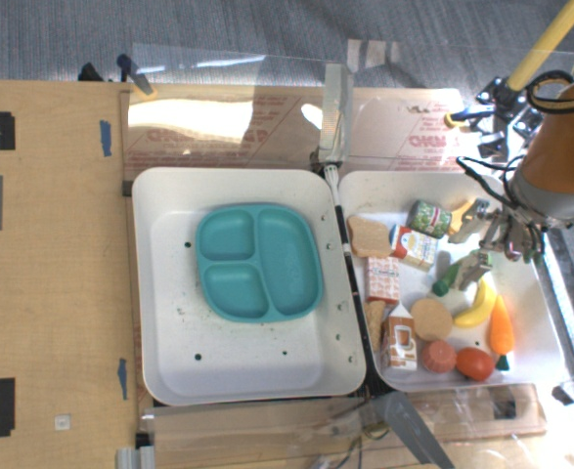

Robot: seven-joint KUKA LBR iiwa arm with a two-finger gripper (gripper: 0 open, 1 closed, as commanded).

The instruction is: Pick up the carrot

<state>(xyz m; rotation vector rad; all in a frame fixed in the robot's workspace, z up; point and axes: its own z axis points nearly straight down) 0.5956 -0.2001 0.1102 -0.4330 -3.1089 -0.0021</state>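
Camera view is showing you the carrot point(501, 324) lying at lower right in the right bin point(536, 371), beside the banana point(476, 304). Just above, the gripper point(480, 245) is hovering, approaching; jaw spread I cannot tell. You'll need to descend toward lower right.

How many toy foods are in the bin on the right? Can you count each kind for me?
Boxes: 3
Green can: 1
Bread slice: 1
Round tan piece: 1
Banana: 1
Carrot: 1
Red round pieces: 2
Dark green piece: 1
Total: 11
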